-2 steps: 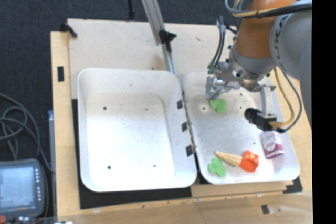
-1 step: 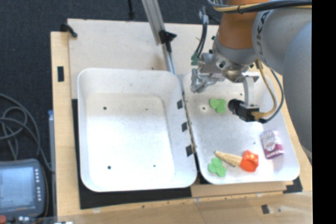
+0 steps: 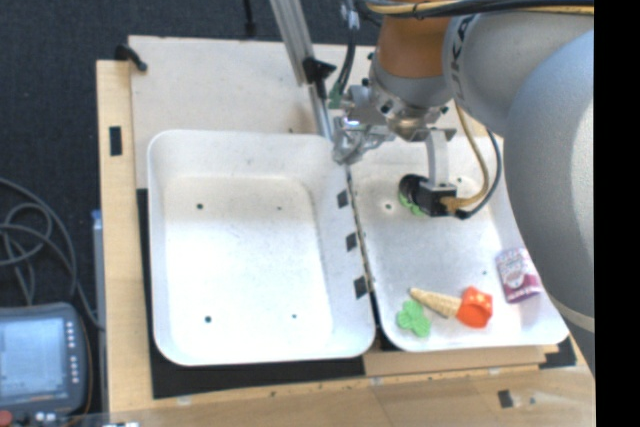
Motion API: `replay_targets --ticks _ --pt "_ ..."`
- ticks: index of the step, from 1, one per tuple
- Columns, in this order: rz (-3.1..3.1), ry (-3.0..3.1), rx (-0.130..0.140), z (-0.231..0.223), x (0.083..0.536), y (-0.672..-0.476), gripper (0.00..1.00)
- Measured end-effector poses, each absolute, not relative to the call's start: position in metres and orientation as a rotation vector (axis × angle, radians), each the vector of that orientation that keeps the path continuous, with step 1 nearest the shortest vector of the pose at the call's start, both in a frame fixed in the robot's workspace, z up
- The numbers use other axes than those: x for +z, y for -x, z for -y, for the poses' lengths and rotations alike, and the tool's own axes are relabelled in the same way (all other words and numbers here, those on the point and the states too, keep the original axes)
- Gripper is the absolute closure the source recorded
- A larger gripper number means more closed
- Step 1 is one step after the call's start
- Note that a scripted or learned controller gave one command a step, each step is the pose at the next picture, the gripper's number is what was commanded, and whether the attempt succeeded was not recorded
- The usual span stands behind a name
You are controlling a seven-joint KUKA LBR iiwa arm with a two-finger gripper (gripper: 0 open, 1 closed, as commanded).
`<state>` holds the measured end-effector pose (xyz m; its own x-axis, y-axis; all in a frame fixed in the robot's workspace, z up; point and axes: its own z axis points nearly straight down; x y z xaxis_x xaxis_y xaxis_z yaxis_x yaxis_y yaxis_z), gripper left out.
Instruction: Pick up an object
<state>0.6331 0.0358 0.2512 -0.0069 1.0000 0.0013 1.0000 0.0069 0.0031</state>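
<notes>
4 items at near end of right shallow white bin (image 3: 440,250): green clover-shaped toy (image 3: 413,318), tan cone (image 3: 432,300) touching orange-red block (image 3: 476,307), pink packet (image 3: 517,273) | jaws by that bin's far left rim, honestly can't tell wide or narrow

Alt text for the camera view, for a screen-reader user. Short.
A grey arm with an orange band reaches in from the right, its end effector over the far end of the seam between the left bin and the right bin. Near the right bin's front edge lie a green piece, a tan cone, an orange-red block and a pink packet.
</notes>
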Motion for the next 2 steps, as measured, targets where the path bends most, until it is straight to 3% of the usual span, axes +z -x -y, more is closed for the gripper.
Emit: replay_targets --ticks 1,2 --pt "-2.226 -2.214 0.001 -0.0814 0.2363 -0.6586 1.00" --pt "-2.224 -2.215 -0.003 -0.0779 0.2373 -0.6580 0.00"
